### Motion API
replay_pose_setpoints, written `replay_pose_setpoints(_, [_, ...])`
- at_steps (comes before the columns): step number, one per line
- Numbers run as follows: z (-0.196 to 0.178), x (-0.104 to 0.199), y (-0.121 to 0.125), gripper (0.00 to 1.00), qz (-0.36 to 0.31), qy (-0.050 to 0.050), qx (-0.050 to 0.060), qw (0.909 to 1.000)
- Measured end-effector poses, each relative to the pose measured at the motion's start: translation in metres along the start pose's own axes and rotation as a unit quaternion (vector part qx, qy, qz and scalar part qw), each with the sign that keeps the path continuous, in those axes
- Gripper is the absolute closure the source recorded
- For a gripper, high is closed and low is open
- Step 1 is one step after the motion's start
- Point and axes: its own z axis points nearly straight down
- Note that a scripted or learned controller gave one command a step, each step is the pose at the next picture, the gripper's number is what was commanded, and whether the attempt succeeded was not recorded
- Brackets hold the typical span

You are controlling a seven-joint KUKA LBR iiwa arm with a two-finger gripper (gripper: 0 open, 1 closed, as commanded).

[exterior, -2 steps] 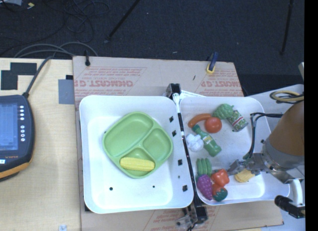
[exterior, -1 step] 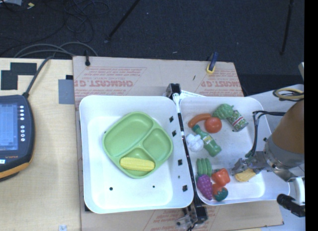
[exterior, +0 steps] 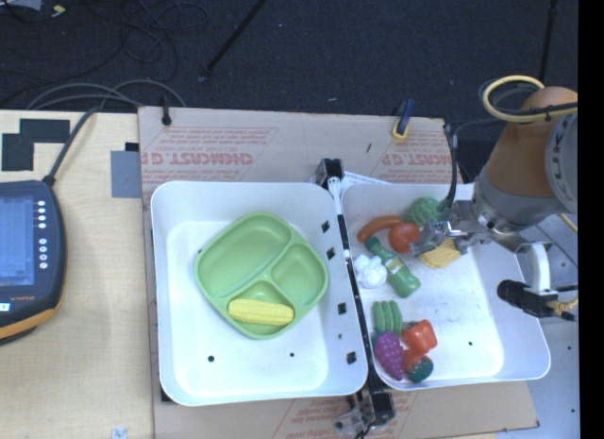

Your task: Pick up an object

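The right bin (exterior: 491,333) holds several toy foods. Along its left and upper part lie an orange piece (exterior: 376,227), a red tomato (exterior: 404,236), a green leafy piece (exterior: 423,211), a yellow wedge (exterior: 442,257), a green bottle (exterior: 397,273) and a white piece (exterior: 368,273). Near the front lie a green pepper (exterior: 385,314), purple grapes (exterior: 389,350) and a red pepper (exterior: 420,335). My gripper (exterior: 440,235) is low in the right bin, just above the yellow wedge and right of the tomato. Nothing is seen lifted.
The left bin (exterior: 179,352) carries a green divided plate (exterior: 283,248) with a corn cob (exterior: 261,312) in its front compartment. A tablet (exterior: 24,248) lies at far left. The arm body (exterior: 524,168) and a black part (exterior: 528,297) overhang the right bin's right side.
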Motion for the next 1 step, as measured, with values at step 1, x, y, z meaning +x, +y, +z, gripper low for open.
replay_pose_setpoints(1, [-0.0271,0.0748,0.0147,1.0,0.0,0.002,0.003,1.0])
